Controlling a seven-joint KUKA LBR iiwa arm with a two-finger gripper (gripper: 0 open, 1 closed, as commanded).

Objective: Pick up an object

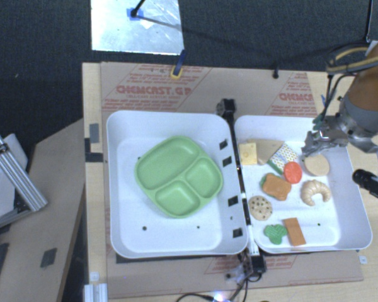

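We see the gripper (316, 142) low over the right bin (346, 234), near its far edge, just above a pale round biscuit (317, 165); we cannot tell its state. The risk, we judge, is crowding: the red tomato (293, 172) and croissant (316, 192) lie just beside, so a descent could nudge them or clamp 2 at once. The left bin (123, 187) holds a green divided plate (178, 176).

Arm in from right, wrist bent down, gripper (316, 139) low over bin's far-right part.
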